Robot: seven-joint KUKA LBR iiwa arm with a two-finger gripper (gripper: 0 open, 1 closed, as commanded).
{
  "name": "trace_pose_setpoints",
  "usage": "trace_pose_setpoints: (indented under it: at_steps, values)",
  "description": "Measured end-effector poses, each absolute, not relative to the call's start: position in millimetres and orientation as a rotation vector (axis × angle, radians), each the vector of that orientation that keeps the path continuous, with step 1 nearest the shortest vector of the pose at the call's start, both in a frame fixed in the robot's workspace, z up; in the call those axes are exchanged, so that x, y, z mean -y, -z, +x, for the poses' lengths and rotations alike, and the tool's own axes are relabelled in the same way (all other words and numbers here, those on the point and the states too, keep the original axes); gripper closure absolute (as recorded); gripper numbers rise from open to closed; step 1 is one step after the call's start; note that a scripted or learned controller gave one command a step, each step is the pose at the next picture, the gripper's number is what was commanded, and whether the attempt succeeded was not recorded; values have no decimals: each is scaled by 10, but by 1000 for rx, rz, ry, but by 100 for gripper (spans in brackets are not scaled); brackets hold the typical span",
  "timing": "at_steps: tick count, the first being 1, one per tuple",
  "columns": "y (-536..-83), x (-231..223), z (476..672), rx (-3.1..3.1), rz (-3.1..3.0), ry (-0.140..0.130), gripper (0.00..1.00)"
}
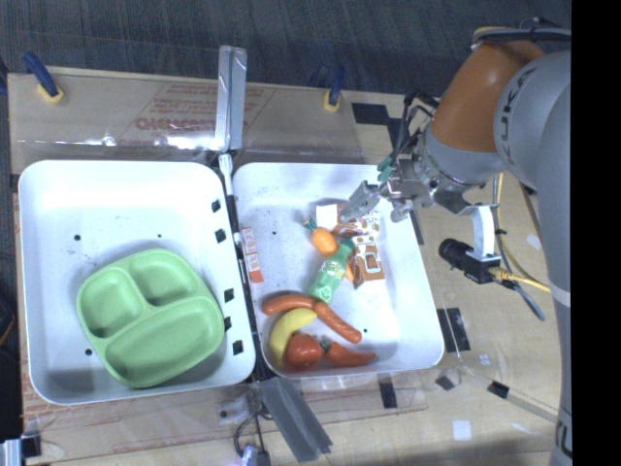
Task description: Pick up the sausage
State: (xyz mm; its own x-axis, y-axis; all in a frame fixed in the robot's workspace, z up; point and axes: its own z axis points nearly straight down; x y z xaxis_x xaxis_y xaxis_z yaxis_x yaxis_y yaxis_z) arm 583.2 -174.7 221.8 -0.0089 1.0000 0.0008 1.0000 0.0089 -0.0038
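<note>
**Gripper poised at the right bin's upper edge, sausage lying low in the pile**

Two white bins are seen side by side on the bench. In the left bin point(58, 260) a green divided plate point(150, 316) is laid flat, tilted slightly toward the lower corner. The right bin point(281, 192) is where the food is gathered. The sausage point(288, 304), reddish-orange and slightly curved, is found at the lower left of that bin, resting just above a yellow banana point(284, 329) and touching it. A carrot point(338, 322) is stretched out to its right, and a red pepper point(303, 351) is tucked below the banana. Higher up, a green bottle point(328, 278) is set at a slant beneath a small orange fruit point(324, 242), with a brown-and-white packet point(366, 258) just beside them.

The gripper point(367, 198) is held over the bin's upper right part, near the packet and well apart from the sausage. Nothing is seen between its fingers; how wide the jaws stand cannot be told from this angle.
</note>
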Motion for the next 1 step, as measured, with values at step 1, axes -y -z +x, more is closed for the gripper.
trace_pose_setpoints:
  at_steps: [1]
  values:
    - [-1159,1456,5272,2289,-2147,-4,0]
